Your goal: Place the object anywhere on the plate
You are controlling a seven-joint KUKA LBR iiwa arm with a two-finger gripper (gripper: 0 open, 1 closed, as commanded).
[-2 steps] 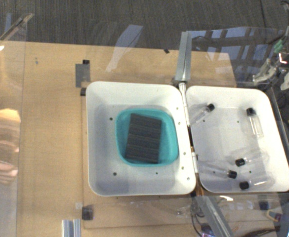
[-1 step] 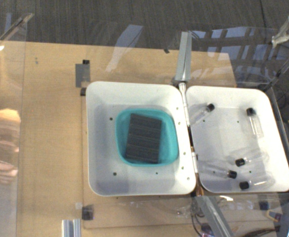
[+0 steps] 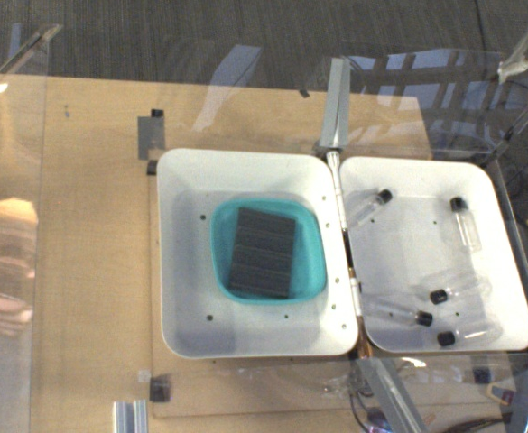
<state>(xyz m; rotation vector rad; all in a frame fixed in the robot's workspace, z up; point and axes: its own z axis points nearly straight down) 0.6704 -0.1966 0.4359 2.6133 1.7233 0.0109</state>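
The tabletop (image 3: 83, 314) carries two bins. In the left white bin (image 3: 182, 323) a teal square plate (image 3: 313, 260) holds a dark grey ribbed rectangular block (image 3: 263, 253). Right of the plate, the right white bin (image 3: 507, 242) contains clear black-capped tubes (image 3: 462, 222).

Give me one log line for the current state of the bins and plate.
left bin: teal plate holding dark ridged block | right bin: clear black-capped tubes
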